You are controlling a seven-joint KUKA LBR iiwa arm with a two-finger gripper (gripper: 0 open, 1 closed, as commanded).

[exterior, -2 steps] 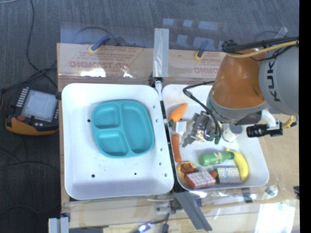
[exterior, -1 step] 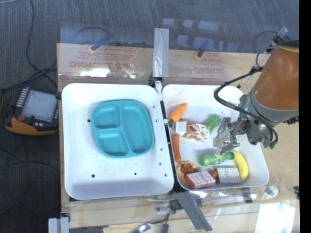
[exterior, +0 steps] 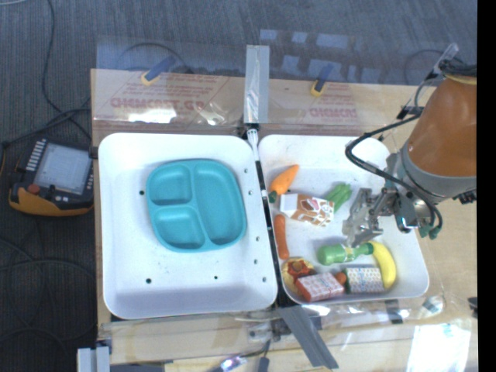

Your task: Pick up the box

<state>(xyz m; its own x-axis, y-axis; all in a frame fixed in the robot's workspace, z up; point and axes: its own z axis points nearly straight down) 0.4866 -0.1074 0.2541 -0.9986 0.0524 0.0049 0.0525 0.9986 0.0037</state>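
The arm (exterior: 446,134) is being reached in from the right over the right bin (exterior: 310,149), its gripper (exterior: 358,227) being hung just above a green item (exterior: 335,253); the claw's state cannot be told. The box (exterior: 308,208), white with orange print, is lying flat near the bin's middle, beside the carrot (exterior: 284,179).

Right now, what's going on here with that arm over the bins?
A grey robot arm reaches in from the right over the right bin, which holds toy food. Its gripper hangs above a green item and a banana. The red box lies untouched near the bin's front edge. The left bin holds a blue divided plate.
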